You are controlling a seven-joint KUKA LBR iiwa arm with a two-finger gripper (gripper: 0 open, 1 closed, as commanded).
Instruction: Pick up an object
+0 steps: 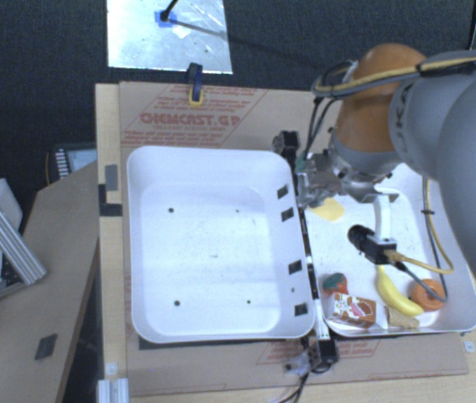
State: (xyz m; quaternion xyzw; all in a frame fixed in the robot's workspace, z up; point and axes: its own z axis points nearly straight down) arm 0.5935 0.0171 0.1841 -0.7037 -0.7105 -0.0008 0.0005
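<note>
Nearest me, at the front edge of the right-hand shallow white bin (464, 309), lies a small red and white printed packet (353, 309), with a flat tan scrap (403, 317) just beside it. Just behind the packet sits a small round red thing with a green top (335, 284). A yellow banana (395, 290) runs at a slant beside these, and a rounded orange object (428, 295) rests near its lower end, by the bin's right wall.

Farther back in the same bin, apart from that cluster, a pale yellow flat piece (331, 211) lies near the divide between the bins. The hand (309, 183) hangs close over the far left corner of this bin, just beyond that pale piece; whether it is apart or together I cannot tell, and I see nothing in it.

The grey arm with its orange band (384, 99) reaches in from the right. The left-hand white bin (137, 225) sits alongside. Both bins rest on a brown cardboard sheet with red lettering (191, 117) on the desk (61, 259). Beyond it lies a shiny silver sheet (169, 19).
</note>
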